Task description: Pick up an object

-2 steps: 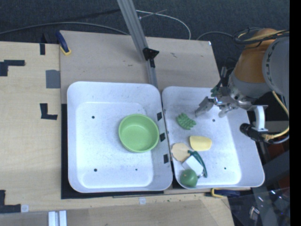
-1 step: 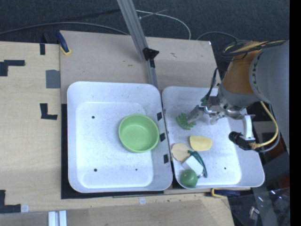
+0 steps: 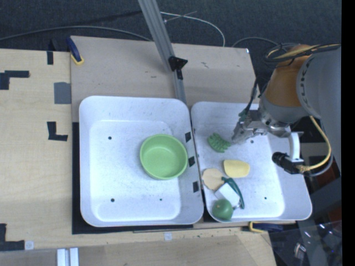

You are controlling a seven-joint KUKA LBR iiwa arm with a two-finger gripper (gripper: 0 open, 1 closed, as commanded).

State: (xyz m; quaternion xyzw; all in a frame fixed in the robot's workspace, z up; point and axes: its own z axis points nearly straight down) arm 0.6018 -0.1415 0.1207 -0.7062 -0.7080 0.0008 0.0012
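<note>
Overhead view of the bench with two shallow white bins set side by side. From my remote station I read the right bin as the working area. The gripper hangs low in its upper part, beneath the grey wrist and orange band. At this angle I cannot tell whether it is released or clenched, and nothing shows in its grasp.

The nearest candidate is the green ribbed piece, lying just beside the gripper at about its 8 o'clock. Whether the two touch I cannot resolve. Its long axis runs roughly from 10 o'clock to 4 o'clock, and its surface is ridged like a small brush or comb, probably soft plastic. In my judgement a short shift toward 8 o'clock, with the closing direction set across that axis, is what the pick turns on.

Further off, toward 6 o'clock from the gripper, lies a loose cluster:
- the yellow wedge, smooth and matte, rounded at one end;
- the tan disc, flat and pale, just beside the wedge at its 8 o'clock;
- the white block, small and boxy, crossed by a dark green strap;
- the green ball, glossy, near the bin's lower rim.

These crowd one another, so I judge them harder to take cleanly.

The left bin carries a light green bowl, round, smooth and upright, well apart from the gripper at its 9 o'clock.
</note>
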